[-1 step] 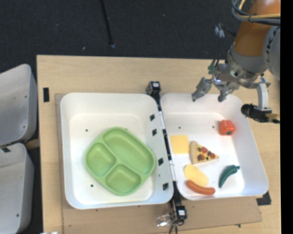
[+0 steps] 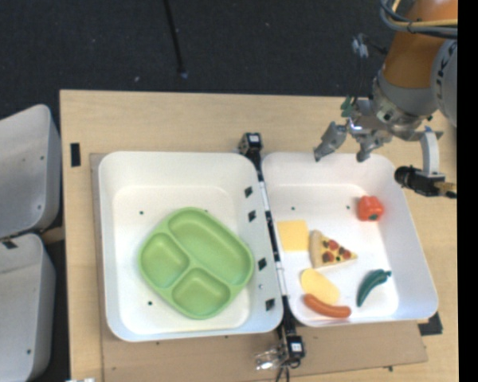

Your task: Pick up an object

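Note:
My gripper (image 2: 346, 148) hangs open above the back rim of the right bin (image 2: 406, 237), with nothing between its fingers. Below it in that bin lie a red pepper (image 2: 370, 208), a yellow cheese square (image 2: 292, 235), a pizza slice (image 2: 330, 251), a yellow lump (image 2: 319, 284), a red sausage (image 2: 327, 307) and a dark green pepper (image 2: 371, 285). All of these sit apart from the gripper, toward the bin's front half.
The left bin (image 2: 119, 213) holds a green sectioned plate (image 2: 195, 262). A row of black clips (image 2: 264, 229) marks the divide between the bins. Bare wooden bench (image 2: 207, 118) runs behind both bins.

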Robot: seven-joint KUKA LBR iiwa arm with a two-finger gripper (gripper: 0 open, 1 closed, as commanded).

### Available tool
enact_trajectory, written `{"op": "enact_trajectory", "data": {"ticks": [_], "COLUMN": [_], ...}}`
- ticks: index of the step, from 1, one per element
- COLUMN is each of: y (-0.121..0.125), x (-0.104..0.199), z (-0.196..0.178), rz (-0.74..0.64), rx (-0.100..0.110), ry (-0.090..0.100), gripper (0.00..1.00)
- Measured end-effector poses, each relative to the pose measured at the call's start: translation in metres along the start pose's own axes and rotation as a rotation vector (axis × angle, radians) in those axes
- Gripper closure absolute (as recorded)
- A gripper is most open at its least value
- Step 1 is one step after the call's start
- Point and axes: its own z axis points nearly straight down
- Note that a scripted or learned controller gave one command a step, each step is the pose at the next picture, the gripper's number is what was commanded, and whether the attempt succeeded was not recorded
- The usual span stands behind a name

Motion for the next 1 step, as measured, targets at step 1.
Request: {"op": "enact_trajectory", "data": {"ticks": [1], "y": [-0.0106], "x": [0.001], "z": [0.0522], "rz": [0.001], "rx": [0.005], "ry": [-0.002], "gripper": [0.0]}}
